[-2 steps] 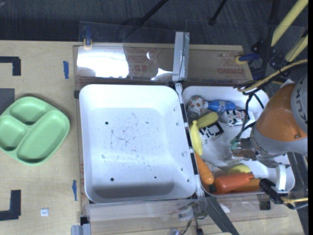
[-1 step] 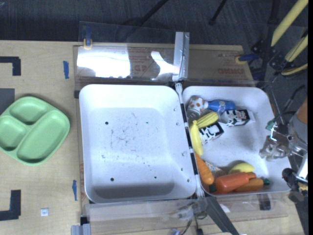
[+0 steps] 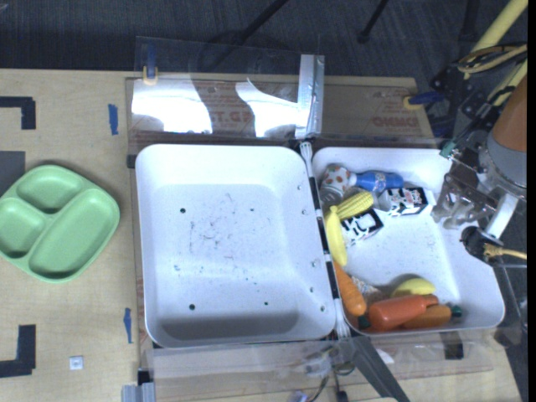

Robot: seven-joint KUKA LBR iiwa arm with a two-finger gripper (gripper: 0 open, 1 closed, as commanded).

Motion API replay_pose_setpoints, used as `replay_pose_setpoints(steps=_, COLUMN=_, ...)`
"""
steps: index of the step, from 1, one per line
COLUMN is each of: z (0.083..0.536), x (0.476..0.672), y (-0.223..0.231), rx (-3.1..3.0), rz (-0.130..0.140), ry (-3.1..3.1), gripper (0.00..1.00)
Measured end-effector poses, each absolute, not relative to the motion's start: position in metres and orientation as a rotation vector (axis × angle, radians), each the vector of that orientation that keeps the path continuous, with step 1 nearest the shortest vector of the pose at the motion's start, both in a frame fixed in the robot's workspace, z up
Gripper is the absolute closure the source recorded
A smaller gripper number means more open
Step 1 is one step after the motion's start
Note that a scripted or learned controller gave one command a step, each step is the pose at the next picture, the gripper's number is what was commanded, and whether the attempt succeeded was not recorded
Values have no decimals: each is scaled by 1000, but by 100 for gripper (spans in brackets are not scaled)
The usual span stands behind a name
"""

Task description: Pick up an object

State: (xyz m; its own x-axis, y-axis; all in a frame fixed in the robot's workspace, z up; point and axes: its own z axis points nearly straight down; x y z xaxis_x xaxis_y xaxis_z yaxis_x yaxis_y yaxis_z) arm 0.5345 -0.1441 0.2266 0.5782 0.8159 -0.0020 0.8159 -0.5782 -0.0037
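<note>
Currently gripper (image 3: 459,212) sits at the right bin's (image 3: 435,249) 3 o'clock rim; can't tell jaw state, nothing visibly held. Toys crowd that bin: banana (image 3: 335,237) at 9, carrot (image 3: 350,291) and orange bottle (image 3: 409,311) at 6, blue bottle (image 3: 378,180) at 12. Black-white card (image 3: 364,224) beside the banana; its print is unreadable.

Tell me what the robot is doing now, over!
End effector at right bin's right rim, holding nothing seen. Banana, carrot, bottle lie untouched inside. Left bin beside it. Nothing blocking.
</note>
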Motion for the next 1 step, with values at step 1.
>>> replay_pose_setpoints(steps=1, z=217, x=543, y=-168, rx=-2985, rz=7, ry=-973, gripper=100)
